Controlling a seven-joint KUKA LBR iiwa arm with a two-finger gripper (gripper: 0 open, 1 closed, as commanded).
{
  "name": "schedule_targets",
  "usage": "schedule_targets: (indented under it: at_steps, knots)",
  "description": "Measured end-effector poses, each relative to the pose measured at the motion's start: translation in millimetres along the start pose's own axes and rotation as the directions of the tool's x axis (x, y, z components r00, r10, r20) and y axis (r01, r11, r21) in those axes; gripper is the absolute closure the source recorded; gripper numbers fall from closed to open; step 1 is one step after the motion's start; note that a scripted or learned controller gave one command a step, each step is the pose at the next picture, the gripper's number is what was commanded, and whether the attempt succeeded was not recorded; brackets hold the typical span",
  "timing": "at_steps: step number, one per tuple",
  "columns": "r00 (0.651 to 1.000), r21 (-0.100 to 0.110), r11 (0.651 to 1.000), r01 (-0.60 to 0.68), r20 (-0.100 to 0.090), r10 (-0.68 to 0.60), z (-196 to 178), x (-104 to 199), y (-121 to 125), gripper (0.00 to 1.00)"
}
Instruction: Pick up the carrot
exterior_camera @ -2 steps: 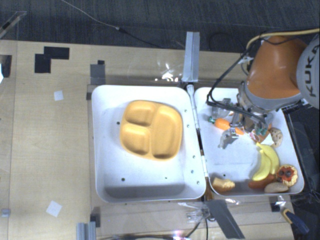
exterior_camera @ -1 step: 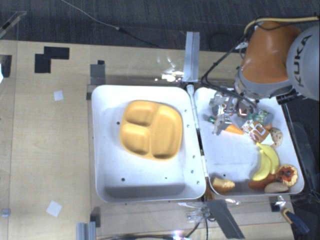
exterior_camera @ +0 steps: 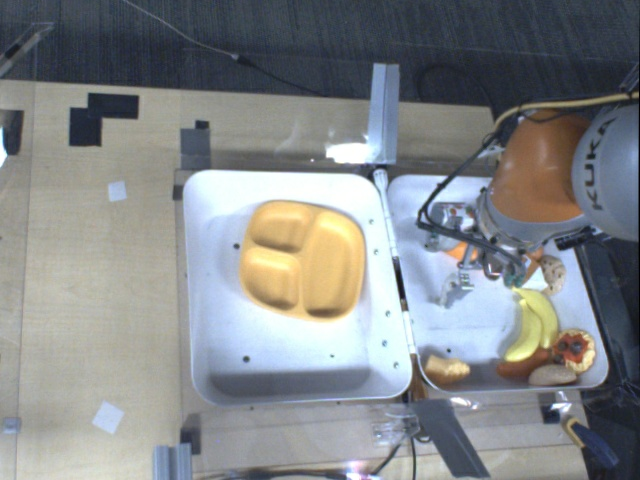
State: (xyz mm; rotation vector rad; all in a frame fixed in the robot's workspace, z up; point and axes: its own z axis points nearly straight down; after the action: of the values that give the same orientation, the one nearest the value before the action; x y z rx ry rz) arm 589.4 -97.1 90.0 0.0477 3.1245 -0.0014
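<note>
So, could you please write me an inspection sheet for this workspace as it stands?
Surface: wooden bench bearing a left bin and a right bin.
Job's things: carrot, a small orange patch in the right bin, mostly hidden under the wrist.
Clutter: yellow divided tray in the left bin; bananas, pastry, a reddish fruit-like piece in the right bin.
Grippers: gripper low over the right bin, beside the carrot; nothing seen between its fingers.
Cables: black loops at the wrist; a thin cable on the floor.
Surroundings: dark carpet beyond the bench.
</note>
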Motion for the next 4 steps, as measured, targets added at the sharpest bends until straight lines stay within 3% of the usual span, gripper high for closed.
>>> schedule_targets:
  at_steps: [1,2,3,4]
  knots:
    - [1.0,-0.002,1.0,0.019,-0.003,-0.019,2.6,-56.0,17.0,0.0]
    - [1.0,-0.002,1.0,0.023,0.007,-0.023,-12.0,-59.5,18.4,1.0]
    - [0.983,-0.002,0.983,-0.182,-0.003,0.182,-98.7,-33.9,65.4,1.0]
    - [0.983,-0.001,0.983,-0.182,-0.006,0.182,-96.7,-32.9,64.4,0.0]
